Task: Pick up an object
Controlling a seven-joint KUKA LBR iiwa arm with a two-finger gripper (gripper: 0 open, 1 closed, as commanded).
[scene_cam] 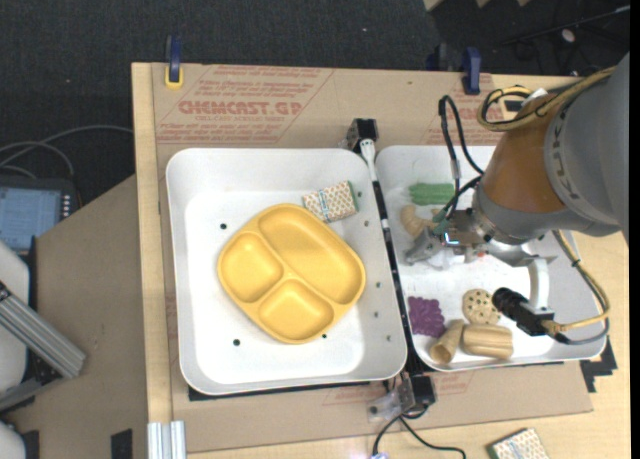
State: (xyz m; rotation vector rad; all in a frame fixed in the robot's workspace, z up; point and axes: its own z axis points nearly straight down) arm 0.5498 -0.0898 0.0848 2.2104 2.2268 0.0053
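Arm (pixel 560 162) over right bin (pixel 580 297)

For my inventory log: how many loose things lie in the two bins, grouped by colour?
Yellow: 1, divided plate
Green: 1, block
Purple: 1, grape bunch
Tan or beige: 5, patterned pack, cookie, three wooden pieces
Total: 8

Left bin (pixel 190 247): yellow tray (pixel 290 272) fills middle; edges free.

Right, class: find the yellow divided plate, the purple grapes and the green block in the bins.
yellow divided plate (pixel 290 272): camera view, on the ridge where its compartments meet.
purple grapes (pixel 426 316): camera view, middle of the bunch.
green block (pixel 431 193): camera view, centre of its top face.
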